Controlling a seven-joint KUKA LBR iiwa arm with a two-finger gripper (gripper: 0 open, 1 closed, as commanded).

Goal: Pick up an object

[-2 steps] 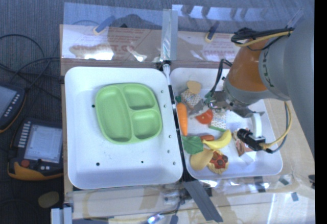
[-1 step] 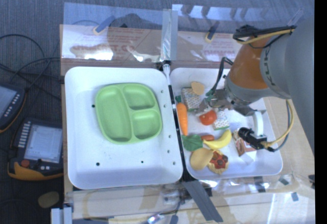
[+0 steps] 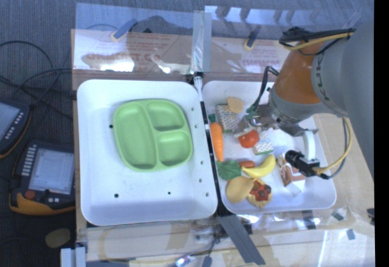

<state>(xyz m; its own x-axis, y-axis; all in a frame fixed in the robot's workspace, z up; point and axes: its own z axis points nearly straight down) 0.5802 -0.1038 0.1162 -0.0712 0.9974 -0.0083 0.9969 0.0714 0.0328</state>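
While nothing is looking lifted yet | gripper (image 3: 258,121) is hanging low in right bin (image 3: 325,196), jaw state hidden, cannot tell | red tomato-like piece (image 3: 248,138) is lying just beside it | grasp and lift are remaining

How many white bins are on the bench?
2. The left bin holds a green divided plate; the right bin holds toy food, with the gripper reaching in.
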